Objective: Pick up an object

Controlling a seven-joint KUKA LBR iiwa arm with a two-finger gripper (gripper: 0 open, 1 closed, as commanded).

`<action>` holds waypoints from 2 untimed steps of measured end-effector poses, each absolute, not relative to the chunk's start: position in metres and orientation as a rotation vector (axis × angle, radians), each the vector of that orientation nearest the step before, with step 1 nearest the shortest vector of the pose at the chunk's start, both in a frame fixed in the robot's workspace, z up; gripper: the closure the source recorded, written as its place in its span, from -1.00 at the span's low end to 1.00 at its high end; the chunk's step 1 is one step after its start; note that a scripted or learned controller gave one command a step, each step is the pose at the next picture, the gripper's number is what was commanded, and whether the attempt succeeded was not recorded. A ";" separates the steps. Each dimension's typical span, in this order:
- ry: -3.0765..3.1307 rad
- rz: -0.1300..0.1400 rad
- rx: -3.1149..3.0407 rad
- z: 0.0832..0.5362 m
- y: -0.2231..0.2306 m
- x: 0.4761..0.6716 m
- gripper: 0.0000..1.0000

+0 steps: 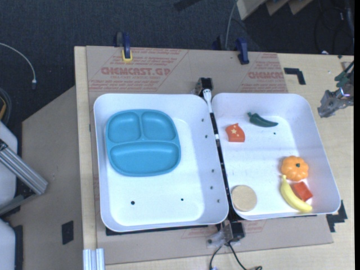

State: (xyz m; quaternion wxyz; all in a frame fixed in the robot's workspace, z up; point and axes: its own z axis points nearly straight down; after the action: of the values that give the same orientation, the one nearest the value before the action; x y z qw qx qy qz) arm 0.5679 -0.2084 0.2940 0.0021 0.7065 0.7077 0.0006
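Note:
The right bin [315, 129] holds several small items. A green pepper [262, 120] lies near its back and a red piece with a yellow star [235, 133] sits to the pepper's left. An orange pumpkin [295, 167], a yellow banana [293, 197] and a red block [302, 191] cluster at the front right. A tan round disc [244, 198] rests at the front left corner. My gripper [336, 99] hangs at the view's right edge, beyond the right bin's back right corner, apart from every item.
A blue divided plate [143, 142] lies in the left bin [169, 207]. Two blue clamps [126, 44] [242, 49] hold the cardboard sheet at the back edge. A black connector [205, 86] sits between the bins at the back.

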 end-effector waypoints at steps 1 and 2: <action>2.227 0.002 2.215 0.292 -0.151 0.584 1.00; 2.227 -0.002 2.218 0.272 -0.099 0.594 1.00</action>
State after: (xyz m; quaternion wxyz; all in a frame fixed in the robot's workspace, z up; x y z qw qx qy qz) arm 0.5945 -0.0988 0.2722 -0.0010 0.7056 0.7086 -0.0005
